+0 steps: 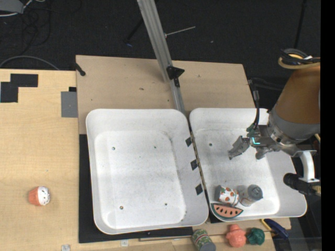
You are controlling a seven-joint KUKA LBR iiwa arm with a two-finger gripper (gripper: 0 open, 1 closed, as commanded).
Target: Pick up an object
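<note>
Pincer (245,146) fingers are seen spread apart above the floor of the right bin (220,125), with nothing between them; no object is held. It hangs from the grey arm (296,106), which enters from the right side of the camera view.

Relative to the right bin, the things that could be picked are placed as follows. At its near edge, well apart from the pincer, a small white cup with red marks (227,195) and a grey round piece (253,193) are set side by side. A watermelon slice toy (227,212) is laid just in front of them, against the near rim. Outside the bin, beyond that rim, a dark can (200,239), a pink toy (235,235) and a green toy (256,236) are lined up on the bench. Far to the left of the bin, past the left bin (136,171), an orange and white ball (39,196) is seen on the pale wooden table (31,140).

The task is judged to be at its start: nothing is lifted, and the reach down to one of the objects, the closing and the raising are all left to be done.

Both bins are rested on a brown board (131,82) over a black mat. A metal rail (159,41) is leaned from behind the right bin's far left corner. The room beyond is dark, with cables on the floor.
</note>
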